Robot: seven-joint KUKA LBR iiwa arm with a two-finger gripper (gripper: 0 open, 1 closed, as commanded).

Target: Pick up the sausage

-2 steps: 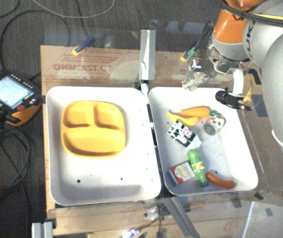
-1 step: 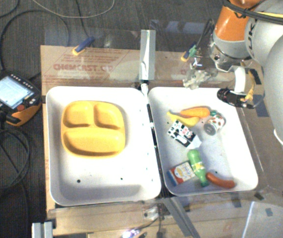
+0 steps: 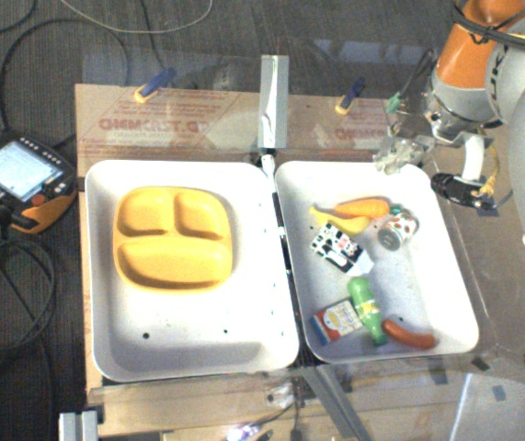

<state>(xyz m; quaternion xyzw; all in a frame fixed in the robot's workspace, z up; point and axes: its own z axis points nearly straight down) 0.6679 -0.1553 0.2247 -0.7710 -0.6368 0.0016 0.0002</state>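
Observation:
The sausage (image 3: 409,336) is a short reddish-brown link lying at the front right of the right bin (image 3: 446,246), just right of a green bottle (image 3: 367,307). My gripper (image 3: 398,154) hangs above the bin's far right corner, well away from the sausage, with nothing seen between its fingers. The grey arm with its orange band (image 3: 469,58) comes in from the upper right.
In the right bin also lie a carrot (image 3: 359,209), a small can (image 3: 396,230), a black-and-white box (image 3: 336,246) and a small red carton (image 3: 337,322). The left bin (image 3: 106,338) holds a yellow divided tray (image 3: 174,237). A pendant (image 3: 18,177) sits at left.

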